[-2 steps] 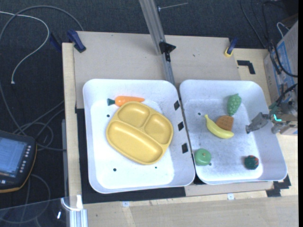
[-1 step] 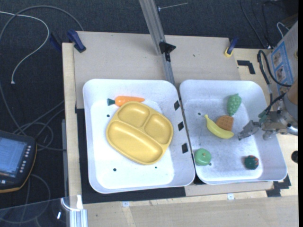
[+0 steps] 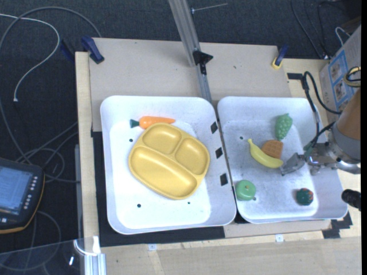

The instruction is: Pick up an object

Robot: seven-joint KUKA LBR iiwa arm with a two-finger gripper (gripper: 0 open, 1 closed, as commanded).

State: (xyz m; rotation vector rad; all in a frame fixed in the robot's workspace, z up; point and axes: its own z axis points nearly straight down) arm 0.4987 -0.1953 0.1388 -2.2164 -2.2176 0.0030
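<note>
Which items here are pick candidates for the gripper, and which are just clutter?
Job:
gripper
banana
grapes
green apple
brown piece
small green-red fruit

Lying about:
yellow plate
carrot
tablet

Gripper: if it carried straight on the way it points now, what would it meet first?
The gripper points left across the right bin. The banana lies first in that line, its near end just ahead. Height above it is unclear from this slant.

Robotics lab: plywood bench (image 3: 172,56) (clamped), teach pendant (image 3: 14,193), loose cables (image 3: 34,39) on floor.
</note>
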